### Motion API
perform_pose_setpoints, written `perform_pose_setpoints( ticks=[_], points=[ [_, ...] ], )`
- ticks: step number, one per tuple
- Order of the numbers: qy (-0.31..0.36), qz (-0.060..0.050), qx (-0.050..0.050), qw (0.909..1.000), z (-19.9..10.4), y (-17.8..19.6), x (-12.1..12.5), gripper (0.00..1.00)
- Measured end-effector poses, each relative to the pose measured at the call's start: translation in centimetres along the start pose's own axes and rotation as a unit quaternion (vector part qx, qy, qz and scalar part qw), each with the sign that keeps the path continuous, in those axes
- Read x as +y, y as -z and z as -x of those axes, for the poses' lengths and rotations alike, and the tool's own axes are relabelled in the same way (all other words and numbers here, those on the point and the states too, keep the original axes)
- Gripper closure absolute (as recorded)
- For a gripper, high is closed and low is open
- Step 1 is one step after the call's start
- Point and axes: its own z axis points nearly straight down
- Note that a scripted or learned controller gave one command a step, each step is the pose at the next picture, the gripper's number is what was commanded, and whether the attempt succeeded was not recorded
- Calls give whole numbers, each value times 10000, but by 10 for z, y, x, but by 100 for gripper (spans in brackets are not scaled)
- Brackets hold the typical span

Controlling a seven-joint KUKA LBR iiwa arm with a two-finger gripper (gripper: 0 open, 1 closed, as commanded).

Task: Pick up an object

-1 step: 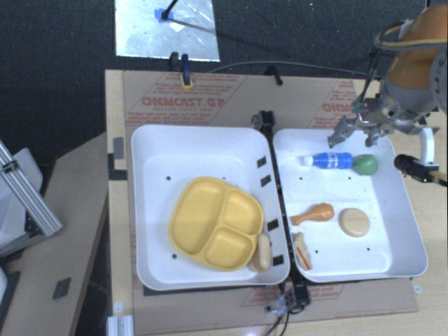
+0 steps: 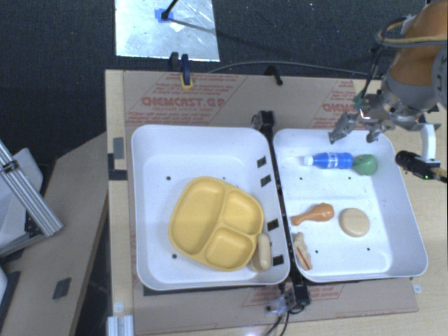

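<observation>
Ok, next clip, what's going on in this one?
A grey and orange arm reaches in from the right, its tool spread open over the back edge of the right bin, holding nothing. Just below it lie a blue bottle and a green ball, with a drumstick, a round biscuit and a small snack nearer the front. The left bin holds a yellow tray.

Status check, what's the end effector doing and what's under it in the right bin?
End effector open, hovering over right bin's far edge, holding nothing. Nearest pick: blue bottle lying just below, green object touching its end. Path down unobstructed.
</observation>
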Motion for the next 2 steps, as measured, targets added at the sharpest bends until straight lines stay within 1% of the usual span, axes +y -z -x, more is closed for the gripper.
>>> perform_pose_setpoints(
  ticks=[2],
  points=[
    [-1,-15,4,10000,-14,-95,-11,0]
  ],
)
